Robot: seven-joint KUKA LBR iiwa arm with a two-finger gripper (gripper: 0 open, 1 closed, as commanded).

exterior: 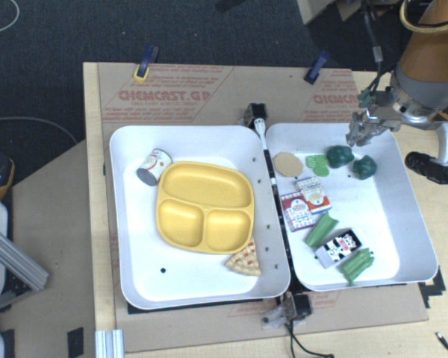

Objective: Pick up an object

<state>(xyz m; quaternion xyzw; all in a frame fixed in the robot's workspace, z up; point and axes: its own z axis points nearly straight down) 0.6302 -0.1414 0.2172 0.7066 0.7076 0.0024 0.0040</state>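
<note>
Dark green lump (340, 155), that's my likely target, since it sits in the right bin (414, 222) near the far rim, directly under the gripper (358, 134). A second dark green lump (364, 167) lies just beside it, toward the arm side. Gripper hovers above the first one, nothing between its fingers that I can see; how wide the jaws stand, I cannot tell, too small and blurred. To do this well I'd centre over one lump only, straddle it so the other isn't nudged, and come straight down. Risk, in my judgement: the neighbours are close, the light green piece (317, 165) and the tan disc (288, 164) to its left. Left bin (127, 222) holds the yellow tray (205, 206); not relevant here.
</note>
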